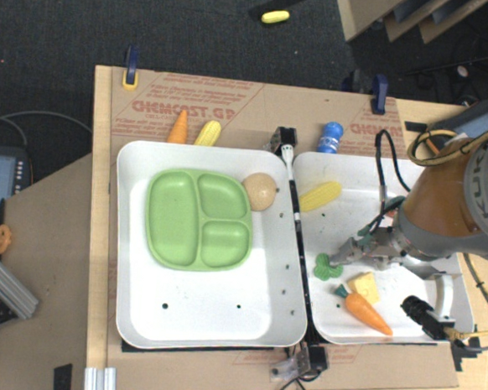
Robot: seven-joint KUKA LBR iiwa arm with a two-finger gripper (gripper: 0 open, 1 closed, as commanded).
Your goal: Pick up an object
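Brown bench on a dark floor, two white bins side by side. The nearest candidate to pick is the small green toy piece, low on the left side of the right bin, near the wall shared with the left bin.

My gripper sits just right of and slightly above the green toy piece, tip pointing left at it. It's very close, maybe touching, but contact isn't clear. I can't tell whether the gripper is open or closed, as my wrist and arm cover it from this angle. Nothing is visibly held.

Just below-right of the green toy piece is a yellow wedge, and an orange carrot lies touching it on the lower side, tilted toward the bin's near edge. A yellow corn cob lies up near the top-left corner of the same bin, well apart from my gripper.

The left bin holds a green divided plate with a beige ball at its upper right edge.

On the bench behind the bins are a second carrot and a yellow piece above the left bin, and a blue bottle above the right bin. A yellow object lies on the floor beyond.
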